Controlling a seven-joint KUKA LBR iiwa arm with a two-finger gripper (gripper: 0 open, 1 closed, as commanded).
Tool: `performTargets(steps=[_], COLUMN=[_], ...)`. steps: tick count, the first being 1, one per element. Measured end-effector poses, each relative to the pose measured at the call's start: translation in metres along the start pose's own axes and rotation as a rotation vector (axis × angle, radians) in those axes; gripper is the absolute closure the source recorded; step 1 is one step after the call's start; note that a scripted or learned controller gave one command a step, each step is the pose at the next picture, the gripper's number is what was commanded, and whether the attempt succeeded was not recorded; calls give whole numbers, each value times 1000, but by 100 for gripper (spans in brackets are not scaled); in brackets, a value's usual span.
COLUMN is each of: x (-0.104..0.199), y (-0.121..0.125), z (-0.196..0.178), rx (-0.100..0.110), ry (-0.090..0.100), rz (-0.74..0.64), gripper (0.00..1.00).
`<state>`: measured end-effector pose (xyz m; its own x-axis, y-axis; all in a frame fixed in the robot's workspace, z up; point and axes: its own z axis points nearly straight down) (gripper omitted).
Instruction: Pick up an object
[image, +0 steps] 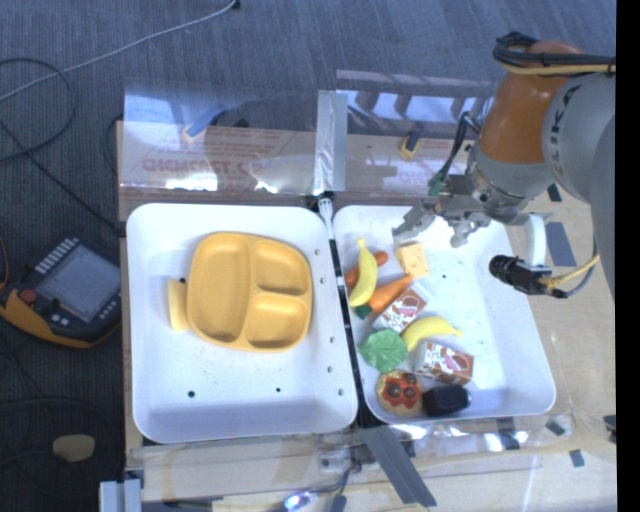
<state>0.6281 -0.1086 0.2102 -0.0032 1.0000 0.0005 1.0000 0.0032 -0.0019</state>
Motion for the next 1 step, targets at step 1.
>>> performTargets(steps=[1], x=[-22], y=[-11], z=[116], rx=[-2], ry=[-1], rz=[-40], gripper=[0])
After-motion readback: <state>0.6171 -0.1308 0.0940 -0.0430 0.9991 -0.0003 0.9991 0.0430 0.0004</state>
